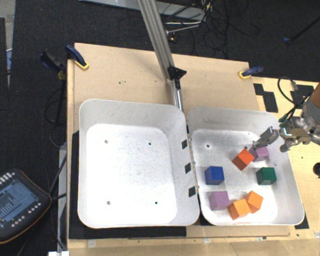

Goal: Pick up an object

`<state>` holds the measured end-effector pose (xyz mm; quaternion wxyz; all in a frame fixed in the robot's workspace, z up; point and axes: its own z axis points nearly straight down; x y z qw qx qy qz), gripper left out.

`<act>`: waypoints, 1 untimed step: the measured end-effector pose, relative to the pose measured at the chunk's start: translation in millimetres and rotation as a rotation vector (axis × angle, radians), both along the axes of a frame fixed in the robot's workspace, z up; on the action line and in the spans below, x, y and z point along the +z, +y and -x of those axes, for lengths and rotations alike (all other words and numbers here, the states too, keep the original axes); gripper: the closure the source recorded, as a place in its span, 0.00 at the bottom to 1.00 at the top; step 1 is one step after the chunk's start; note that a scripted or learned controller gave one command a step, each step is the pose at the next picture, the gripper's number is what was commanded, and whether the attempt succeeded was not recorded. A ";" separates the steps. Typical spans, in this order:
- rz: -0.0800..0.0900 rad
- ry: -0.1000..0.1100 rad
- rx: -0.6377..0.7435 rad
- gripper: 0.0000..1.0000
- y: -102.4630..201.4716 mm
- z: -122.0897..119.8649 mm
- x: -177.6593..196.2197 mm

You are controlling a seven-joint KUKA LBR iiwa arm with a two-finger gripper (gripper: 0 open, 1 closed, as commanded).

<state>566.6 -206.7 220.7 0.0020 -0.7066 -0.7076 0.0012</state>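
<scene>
Matte orange blocks (246, 204) lie frontmost in the speckled white bin (286, 181); pincer (268, 138) state unclear.

Six small blocks (214, 174) (assorted colours) in right bin (284, 213).

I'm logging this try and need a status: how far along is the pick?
Done: the gripper has reached the right bin, beside the red block and small purple block. In hand: nothing visibly between its fingers. Left: the grasp and lift; every block lies in the bin.
</scene>
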 end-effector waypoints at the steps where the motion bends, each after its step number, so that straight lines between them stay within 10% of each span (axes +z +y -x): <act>1: 0.001 -0.005 0.001 0.00 0.1 -1.0 2.5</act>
